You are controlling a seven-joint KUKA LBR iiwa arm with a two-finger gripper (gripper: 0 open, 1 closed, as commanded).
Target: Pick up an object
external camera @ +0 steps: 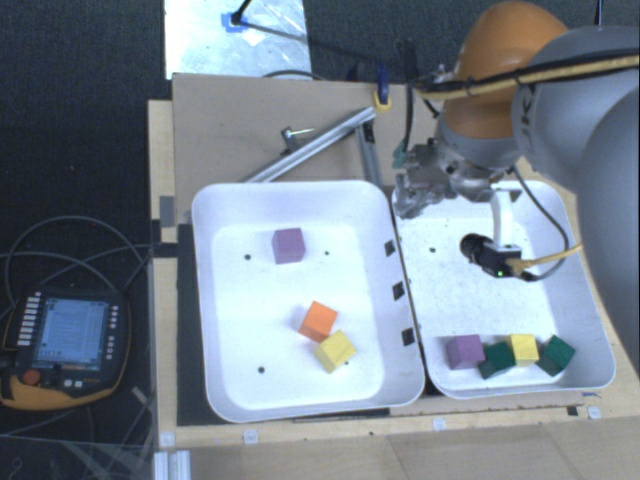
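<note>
While the gripper's (412,200) state cannot be told, the left bin (225,368) holds three cubes, the right bin (590,358) four.

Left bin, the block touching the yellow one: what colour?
Orange. The orange block sits against the yellow block in the left bin; camera view.

no readable text, labels or numbers anywhere

The big grey robot arm (585,88) runs off the top and right edges. Its two-finger claw (413,200) is a small blurry shape. The arm hides the top right corner of the white plastic bin (580,298) just right of the claw.
</note>
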